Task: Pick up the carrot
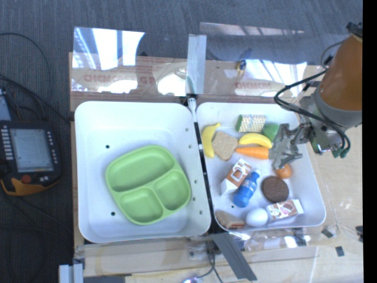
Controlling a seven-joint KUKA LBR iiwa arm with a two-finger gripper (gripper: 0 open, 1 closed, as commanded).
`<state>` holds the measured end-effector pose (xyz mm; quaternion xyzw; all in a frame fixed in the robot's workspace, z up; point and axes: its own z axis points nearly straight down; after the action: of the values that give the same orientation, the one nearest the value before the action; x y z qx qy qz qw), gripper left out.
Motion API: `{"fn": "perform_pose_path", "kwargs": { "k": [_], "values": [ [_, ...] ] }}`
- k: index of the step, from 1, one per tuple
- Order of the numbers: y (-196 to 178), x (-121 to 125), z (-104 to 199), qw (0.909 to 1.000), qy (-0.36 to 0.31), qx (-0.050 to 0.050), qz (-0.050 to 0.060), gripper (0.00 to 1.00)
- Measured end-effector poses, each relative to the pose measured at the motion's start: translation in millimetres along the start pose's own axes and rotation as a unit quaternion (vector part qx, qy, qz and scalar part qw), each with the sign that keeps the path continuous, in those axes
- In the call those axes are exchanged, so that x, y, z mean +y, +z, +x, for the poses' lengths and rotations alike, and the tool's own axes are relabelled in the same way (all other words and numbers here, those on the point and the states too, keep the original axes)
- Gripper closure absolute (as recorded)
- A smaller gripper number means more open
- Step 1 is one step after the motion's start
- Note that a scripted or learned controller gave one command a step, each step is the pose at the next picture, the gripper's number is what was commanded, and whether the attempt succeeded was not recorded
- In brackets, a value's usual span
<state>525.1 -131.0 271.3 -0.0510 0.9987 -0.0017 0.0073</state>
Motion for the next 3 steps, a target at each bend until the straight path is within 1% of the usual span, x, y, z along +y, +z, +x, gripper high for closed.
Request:
{"fn": "perform_pose_path", "kwargs": {
  "k": [1, 2, 3],
  "values": [
    [5.0, 0.4, 1.8, 1.0000, 0.001, 0.005, -0.002, 0.00],
    [130.1, -36.6, -0.9, 0.9999, 0.006, 0.012, -0.005, 0.00],
    [180.4, -64.1, -18.4, 0.9977, 0.068, 0.003, -0.001, 0.00]
  ]
}}
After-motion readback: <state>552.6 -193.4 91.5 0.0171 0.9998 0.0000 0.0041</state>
